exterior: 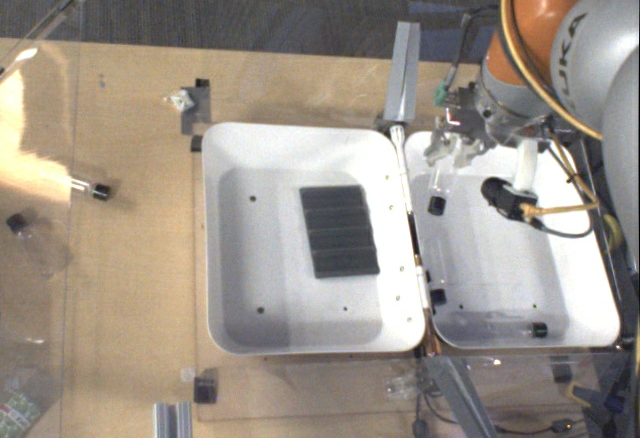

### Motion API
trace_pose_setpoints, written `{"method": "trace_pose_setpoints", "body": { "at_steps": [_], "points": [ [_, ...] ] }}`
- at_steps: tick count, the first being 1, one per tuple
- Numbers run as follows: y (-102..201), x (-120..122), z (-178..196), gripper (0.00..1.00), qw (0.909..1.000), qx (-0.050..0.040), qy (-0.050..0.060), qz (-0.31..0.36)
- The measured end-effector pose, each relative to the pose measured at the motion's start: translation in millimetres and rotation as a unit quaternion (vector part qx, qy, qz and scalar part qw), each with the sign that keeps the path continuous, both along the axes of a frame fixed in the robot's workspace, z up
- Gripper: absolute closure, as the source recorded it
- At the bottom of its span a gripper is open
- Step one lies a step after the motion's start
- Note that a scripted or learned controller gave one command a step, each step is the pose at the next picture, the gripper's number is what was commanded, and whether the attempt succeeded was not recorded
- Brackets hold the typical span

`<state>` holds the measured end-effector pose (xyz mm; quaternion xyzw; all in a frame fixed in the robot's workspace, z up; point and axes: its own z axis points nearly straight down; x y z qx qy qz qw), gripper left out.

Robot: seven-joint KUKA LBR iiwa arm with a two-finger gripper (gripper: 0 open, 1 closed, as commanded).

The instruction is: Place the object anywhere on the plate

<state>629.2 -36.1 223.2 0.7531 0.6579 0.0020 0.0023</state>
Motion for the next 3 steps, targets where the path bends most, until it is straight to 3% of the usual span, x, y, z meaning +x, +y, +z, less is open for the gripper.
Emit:
{"method": "trace_pose_setpoints", "body": {
  "at_steps": [1,2,3],
  "points": [
    [62,-21,32,1.00,0.9661,-0.0009,-0.001,0.258],
    [153,-65,-69,1.00,0.9549,-0.0002,0.000,0.297],
    [153,-65,-69,0.00,0.9551,-0.0003,0.000,0.296]
  ]
}}
